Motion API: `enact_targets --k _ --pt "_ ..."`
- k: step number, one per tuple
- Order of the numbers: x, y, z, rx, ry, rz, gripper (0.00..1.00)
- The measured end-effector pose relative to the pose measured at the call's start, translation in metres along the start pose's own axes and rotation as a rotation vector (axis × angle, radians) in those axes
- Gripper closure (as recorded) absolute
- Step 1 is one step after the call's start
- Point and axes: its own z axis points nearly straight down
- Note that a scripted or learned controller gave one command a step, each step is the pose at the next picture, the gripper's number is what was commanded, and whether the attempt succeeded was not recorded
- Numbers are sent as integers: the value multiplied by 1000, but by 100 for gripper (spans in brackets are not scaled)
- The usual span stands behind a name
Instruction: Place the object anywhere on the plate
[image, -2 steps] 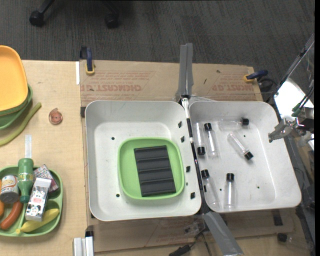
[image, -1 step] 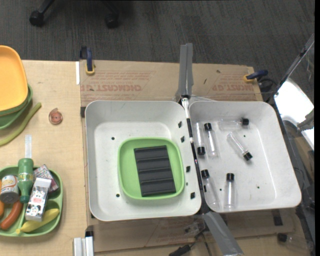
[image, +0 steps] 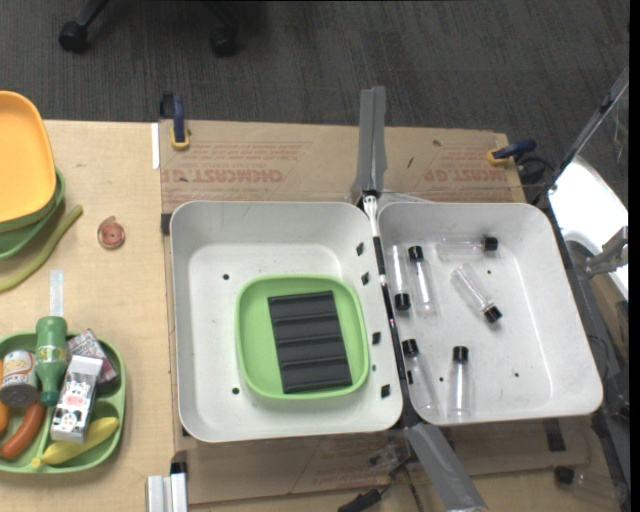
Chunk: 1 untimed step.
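Note:
A green square plate (image: 252, 340) lies in the middle of the left white bin (image: 200, 250). A dark grey ribbed block (image: 312, 342) rests flat on the plate and covers most of its centre. Several clear vials with black caps lie loose in the right white bin (image: 555, 340). One vial (image: 476, 295) is near that bin's middle, another vial (image: 419, 278) lies toward its left wall, and a third vial (image: 458, 380) is near its front.
Cardboard (image: 270, 165) lies under both bins, held by clamps (image: 175, 120) at the back. On the bench to the left sit stacked yellow and green dishes (image: 20, 170), a green tray of toy food (image: 60, 405) and a small pink piece (image: 111, 233).

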Motion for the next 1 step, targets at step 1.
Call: enact_targets --k 1 --pt "-1 0 48 1 0 55 0"
